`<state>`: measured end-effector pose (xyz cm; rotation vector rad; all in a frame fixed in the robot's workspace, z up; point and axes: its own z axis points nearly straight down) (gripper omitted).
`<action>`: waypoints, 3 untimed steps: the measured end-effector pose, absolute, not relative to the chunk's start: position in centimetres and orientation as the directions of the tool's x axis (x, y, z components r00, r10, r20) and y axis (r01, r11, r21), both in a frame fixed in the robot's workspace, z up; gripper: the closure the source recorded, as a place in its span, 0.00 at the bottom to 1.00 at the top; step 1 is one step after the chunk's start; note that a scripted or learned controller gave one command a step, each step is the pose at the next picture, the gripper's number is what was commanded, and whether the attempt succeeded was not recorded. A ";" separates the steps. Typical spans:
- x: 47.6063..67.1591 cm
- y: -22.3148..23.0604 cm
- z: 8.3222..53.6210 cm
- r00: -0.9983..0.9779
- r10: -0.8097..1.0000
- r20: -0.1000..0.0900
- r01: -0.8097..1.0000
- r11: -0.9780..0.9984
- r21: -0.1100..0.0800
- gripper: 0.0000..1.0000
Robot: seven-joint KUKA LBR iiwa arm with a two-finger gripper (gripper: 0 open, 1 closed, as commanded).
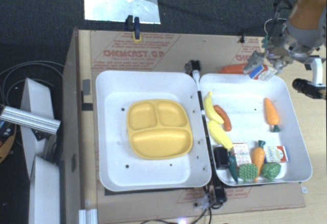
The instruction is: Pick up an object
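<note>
End effector (260, 67) over right bin (294, 116) far corner, gripping small red/white/blue carton (259, 72)

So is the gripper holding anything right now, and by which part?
Yes: the gripper pinches a small white, red and blue carton by its upper end, above the right bin's far rim.

Two bins sit side by side on a cardboard sheet (153, 47). The left bin (110, 116) holds a divided plate (158, 128) at its middle. In the right bin (291, 116), a banana (215, 128) lies along the left wall with a sausage (223, 117) just beside it. A carrot (271, 112) lies toward the right wall. Cartons, another carrot (258, 157) and greens (249, 172) crowd the near edge. The gripper (265, 67) hangs over the far right corner.
</note>
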<state>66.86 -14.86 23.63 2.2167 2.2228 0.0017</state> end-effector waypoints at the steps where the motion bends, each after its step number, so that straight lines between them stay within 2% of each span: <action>1: 63.2 -13.6 16.4 -0.001 1.000 0.000 1.000 0.001 -0.001 0.00; 2: 65.0 -9.7 9.4 -0.002 1.000 -0.001 1.000 0.002 0.004 0.00; 3: 65.1 -9.6 10.5 -0.003 1.000 -0.001 1.000 0.003 0.006 1.00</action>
